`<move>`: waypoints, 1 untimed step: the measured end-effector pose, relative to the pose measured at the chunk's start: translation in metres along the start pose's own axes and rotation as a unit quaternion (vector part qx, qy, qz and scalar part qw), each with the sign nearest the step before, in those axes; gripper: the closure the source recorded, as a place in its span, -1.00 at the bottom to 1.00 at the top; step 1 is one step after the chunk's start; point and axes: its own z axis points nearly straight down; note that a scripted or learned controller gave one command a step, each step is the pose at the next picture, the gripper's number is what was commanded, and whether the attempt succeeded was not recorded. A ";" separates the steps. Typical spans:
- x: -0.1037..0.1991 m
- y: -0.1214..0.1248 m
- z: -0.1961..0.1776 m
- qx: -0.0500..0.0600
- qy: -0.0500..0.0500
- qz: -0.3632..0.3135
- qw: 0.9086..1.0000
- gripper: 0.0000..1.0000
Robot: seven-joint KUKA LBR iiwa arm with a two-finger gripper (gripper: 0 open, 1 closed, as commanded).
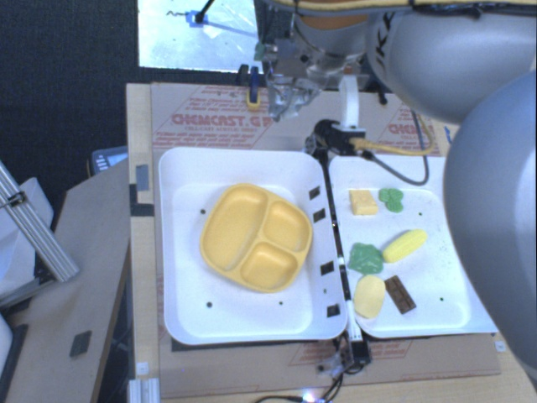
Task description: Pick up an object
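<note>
My tool [281, 99]: raised over the counter [218, 124] at 12 o'clock, beyond the far rims of both bins; I cannot tell its state, and nothing shows in its grasp
My arm [470, 74]: grey, bulking in from 2 o'clock and covering the right bin's far corner
Left bin [180, 250]: white and shallow, carrying a yellow divided plate [256, 236] about its middle, tilted so one corner points to 5 o'clock
Right bin [436, 300]: white, touching the left bin along a row of black clips
Yellow block [362, 201]: at the right bin's 11 o'clock
Small green piece [390, 198]: just beside the block, at its 3 o'clock
Yellow corn cob [404, 245]: mid bin, lying aslant
Green leafy piece [366, 259]: just beside the cob, at its 8 o'clock
Pale yellow lump [369, 295]: at the bin's 7 o'clock, near the clips
Brown bar [399, 294]: just beside the lump, at its 3 o'clock
</note>
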 end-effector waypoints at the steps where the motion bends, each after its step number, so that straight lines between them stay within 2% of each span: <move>1: 0.021 0.000 0.030 0.003 -0.002 0.003 1.000 1.00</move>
